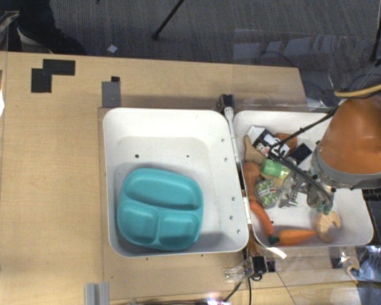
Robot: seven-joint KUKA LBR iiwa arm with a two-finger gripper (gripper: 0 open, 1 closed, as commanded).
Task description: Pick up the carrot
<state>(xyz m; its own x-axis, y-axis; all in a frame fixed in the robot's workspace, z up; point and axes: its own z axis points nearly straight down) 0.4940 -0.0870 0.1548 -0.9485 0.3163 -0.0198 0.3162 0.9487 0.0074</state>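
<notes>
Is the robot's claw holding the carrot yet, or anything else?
It cannot be told. The gripper hangs over the pile of toys in the right bin, while the carrot lies apart from it near the bin's front edge.

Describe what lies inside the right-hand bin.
Inside the right bin: a carrot near the front wall, another orange piece, green items and mixed clutter. The arm covers its right part.
</notes>
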